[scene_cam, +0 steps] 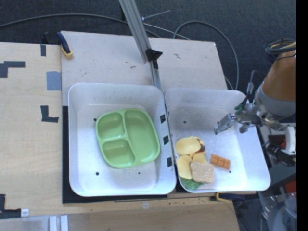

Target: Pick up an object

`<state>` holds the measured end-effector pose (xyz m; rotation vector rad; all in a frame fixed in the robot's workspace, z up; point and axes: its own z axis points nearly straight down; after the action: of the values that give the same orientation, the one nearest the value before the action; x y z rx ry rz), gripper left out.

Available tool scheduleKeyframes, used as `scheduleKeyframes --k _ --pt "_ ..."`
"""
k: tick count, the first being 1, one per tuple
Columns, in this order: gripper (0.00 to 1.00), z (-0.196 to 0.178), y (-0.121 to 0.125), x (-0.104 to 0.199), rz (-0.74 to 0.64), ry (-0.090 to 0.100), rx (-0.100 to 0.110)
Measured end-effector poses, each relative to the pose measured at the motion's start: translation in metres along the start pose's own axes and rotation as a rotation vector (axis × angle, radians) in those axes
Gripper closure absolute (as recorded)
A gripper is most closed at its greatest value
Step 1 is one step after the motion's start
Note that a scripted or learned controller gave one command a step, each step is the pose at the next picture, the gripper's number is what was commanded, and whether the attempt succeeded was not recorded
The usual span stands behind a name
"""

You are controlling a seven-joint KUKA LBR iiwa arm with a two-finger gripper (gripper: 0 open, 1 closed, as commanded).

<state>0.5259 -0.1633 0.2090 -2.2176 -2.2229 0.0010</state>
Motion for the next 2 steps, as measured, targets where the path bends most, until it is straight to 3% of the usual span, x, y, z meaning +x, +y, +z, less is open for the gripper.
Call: scheduleKeyframes --k 1,2 --pt "0.0 0.0 0.0 0.0 0.0 0.0 0.0" --pt "0.0 0.054 -0.009 -0.006 0.002 0.0 0.005"
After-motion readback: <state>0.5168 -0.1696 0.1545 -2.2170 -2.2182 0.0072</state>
